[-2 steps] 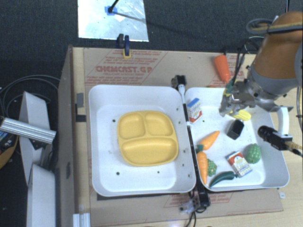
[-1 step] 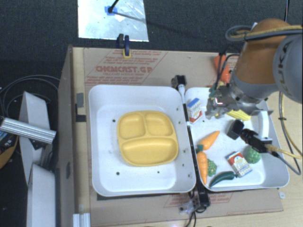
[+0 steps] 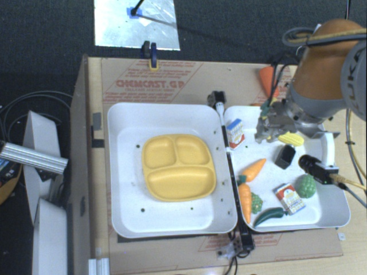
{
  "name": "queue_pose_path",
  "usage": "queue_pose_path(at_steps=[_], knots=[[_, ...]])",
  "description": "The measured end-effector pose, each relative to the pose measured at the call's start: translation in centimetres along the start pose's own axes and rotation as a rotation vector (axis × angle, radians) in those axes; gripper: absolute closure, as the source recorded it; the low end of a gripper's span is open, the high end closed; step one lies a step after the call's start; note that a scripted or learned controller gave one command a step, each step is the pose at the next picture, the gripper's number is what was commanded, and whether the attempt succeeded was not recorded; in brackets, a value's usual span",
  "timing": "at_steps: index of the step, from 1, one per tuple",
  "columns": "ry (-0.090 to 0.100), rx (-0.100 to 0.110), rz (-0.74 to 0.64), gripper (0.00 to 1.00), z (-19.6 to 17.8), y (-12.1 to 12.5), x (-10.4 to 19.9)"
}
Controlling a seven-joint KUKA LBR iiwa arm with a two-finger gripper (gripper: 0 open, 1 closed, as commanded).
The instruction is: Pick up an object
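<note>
The right white bin (image 3: 335, 216) holds several toy foods. A small blue and white carton (image 3: 235, 132) stands at its left wall. A yellow corn-like piece (image 3: 291, 138) lies under the wrist, with a black block (image 3: 285, 156) just in front of it. Further forward are a carrot (image 3: 253, 169), a second carrot with green leaves (image 3: 245, 201), a green pepper (image 3: 268, 215), a red and white box (image 3: 291, 198) and a green broccoli (image 3: 306, 186). My gripper (image 3: 267, 129) hangs low over the back of this bin, between the carton and the yellow piece. Nothing shows in its grasp.
The left white bin (image 3: 123, 153) holds a yellow divided plate (image 3: 178, 167). An orange object (image 3: 266, 79) lies on the cardboard behind the right bin. A black divider clamp (image 3: 218, 99) sits at the back between the bins. The grey and orange arm (image 3: 332, 67) covers the right bin's back right corner.
</note>
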State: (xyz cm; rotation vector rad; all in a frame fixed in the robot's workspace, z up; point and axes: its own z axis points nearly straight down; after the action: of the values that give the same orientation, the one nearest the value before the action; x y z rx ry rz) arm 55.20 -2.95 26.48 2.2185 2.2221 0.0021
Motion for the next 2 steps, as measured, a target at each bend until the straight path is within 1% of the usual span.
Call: queue_pose_path(at_steps=[1,2], knots=[[0.000,0.001,0.000,1.00,1.93,0.06,-0.75],[0.000,0.002,0.000,1.00,2.39,-0.87,-0.65]])
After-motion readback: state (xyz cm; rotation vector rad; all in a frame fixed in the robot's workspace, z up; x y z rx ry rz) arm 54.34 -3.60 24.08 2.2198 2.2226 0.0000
